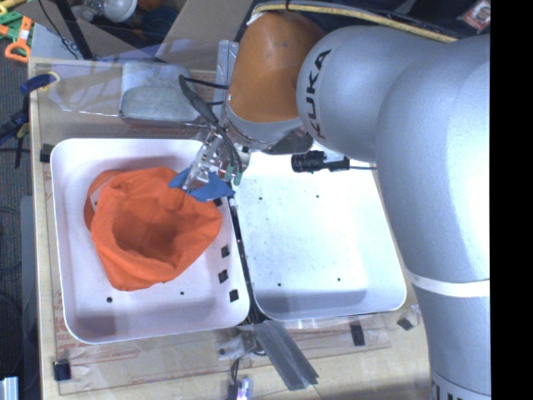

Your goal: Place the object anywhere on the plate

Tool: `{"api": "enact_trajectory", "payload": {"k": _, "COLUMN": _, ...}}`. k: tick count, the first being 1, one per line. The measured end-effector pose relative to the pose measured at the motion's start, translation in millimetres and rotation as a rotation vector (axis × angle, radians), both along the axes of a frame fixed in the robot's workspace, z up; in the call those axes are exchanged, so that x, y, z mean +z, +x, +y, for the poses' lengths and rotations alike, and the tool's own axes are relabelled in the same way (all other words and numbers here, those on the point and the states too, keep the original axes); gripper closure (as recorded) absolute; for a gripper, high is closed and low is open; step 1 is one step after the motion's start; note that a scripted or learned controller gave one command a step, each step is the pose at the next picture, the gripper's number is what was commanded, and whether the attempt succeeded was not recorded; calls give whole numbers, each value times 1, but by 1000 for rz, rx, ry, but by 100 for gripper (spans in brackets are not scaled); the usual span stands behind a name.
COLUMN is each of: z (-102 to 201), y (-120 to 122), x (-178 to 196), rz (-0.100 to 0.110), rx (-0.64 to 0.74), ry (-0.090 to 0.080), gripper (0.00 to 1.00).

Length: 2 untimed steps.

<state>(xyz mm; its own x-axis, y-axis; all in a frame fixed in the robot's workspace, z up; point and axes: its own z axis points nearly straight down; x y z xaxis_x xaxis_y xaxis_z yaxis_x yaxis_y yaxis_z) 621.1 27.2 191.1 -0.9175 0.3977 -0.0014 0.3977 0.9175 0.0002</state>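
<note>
An orange plate (150, 227) lies in the left bin (79, 315) and takes up most of its floor. My gripper (206, 173) reaches down from the orange-banded wrist (266, 65) over the plate's upper right rim, near the wall between the two bins. It is shut on a small blue object (213, 189) that shows at its fingertips. The blue object hangs right at the plate's edge; whether it touches the plate I cannot tell.
The right bin (333, 294) has a speckled white floor, and the big grey arm (400, 123) covers its right side. Small black clips (223, 275) sit along the divider. A cardboard box and clutter stand beyond the back edge.
</note>
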Motion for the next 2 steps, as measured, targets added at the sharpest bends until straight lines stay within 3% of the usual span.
{"api": "enact_trajectory", "payload": {"k": 1, "z": -67, "y": 9, "x": 0, "rz": -1, "rx": -40, "ry": -1, "gripper": 100}}
{"api": "enact_trajectory", "payload": {"k": 2, "z": -7, "y": 16, "x": 0, "rz": 0, "rx": -68, "ry": 0, "gripper": 100}}
